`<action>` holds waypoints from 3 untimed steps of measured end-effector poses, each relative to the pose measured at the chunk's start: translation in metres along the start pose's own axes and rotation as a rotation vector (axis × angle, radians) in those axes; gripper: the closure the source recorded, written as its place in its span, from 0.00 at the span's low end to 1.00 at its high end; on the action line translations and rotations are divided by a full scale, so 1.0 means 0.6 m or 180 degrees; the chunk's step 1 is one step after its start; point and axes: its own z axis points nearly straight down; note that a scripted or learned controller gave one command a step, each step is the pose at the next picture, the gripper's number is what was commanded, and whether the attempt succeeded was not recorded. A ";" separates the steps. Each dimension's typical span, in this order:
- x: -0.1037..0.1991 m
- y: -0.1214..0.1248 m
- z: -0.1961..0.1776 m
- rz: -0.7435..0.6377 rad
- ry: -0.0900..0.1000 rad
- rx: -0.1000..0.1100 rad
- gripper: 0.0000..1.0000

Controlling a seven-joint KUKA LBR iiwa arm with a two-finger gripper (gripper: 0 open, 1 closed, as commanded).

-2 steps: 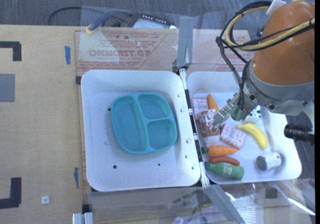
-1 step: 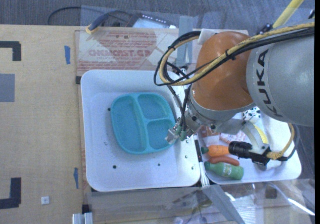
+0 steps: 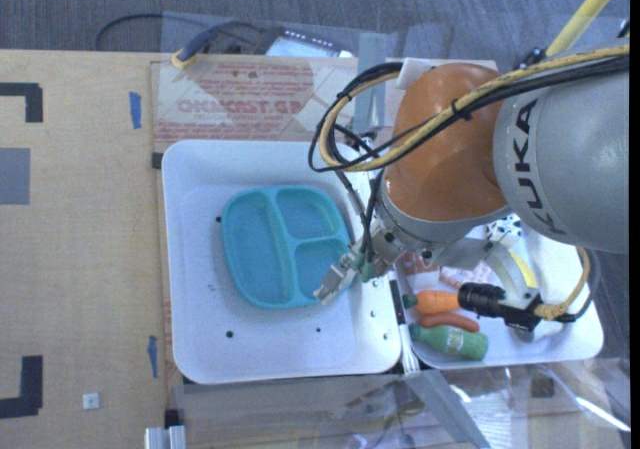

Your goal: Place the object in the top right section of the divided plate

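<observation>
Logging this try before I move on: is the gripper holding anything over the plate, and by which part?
Cannot be told. The gripper sits at the lower right rim of the teal divided plate, and nothing is clearly visible between its fingertips.

Divided plate in left bin; toy bottle in right bin.

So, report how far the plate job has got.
Done: nothing lies in the blue divided plate yet. In hand: the pincer hovers at the plate's lower right edge; what it carries, if anything, is unclear. Left: filling the top right section; toy carrot and green bottle sit in the right bin.
</observation>
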 end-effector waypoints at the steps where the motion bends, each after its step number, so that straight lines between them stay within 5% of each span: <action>1: -0.091 -0.070 0.067 -0.0035 0.0001 -0.0002 0.00; 2: -0.091 -0.070 0.053 -0.0029 0.0006 0.0001 1.00; 3: 0.033 0.026 0.079 -0.0334 -0.0004 -0.0004 1.00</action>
